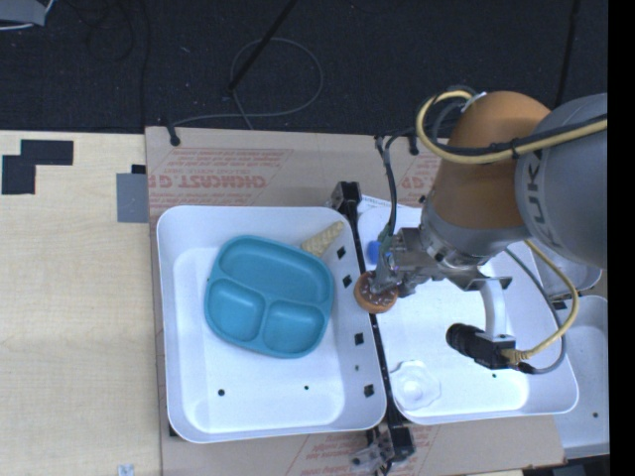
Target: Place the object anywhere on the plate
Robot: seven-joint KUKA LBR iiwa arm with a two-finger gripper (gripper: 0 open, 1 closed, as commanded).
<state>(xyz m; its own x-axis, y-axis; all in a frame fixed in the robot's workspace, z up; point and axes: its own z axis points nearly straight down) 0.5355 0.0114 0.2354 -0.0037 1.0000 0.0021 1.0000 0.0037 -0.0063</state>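
bench [69,305] | cardboard sheet [248,167] w/ 2 white bins [184,365] on top

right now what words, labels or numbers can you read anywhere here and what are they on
Red print on the cardboard sheet behind the left bin: upside down and blurred, not readable for sure.
Red print on the cardboard by the front edge: too blurred to read.
Dark letters on the arm: partly cut off, looks like "UK".
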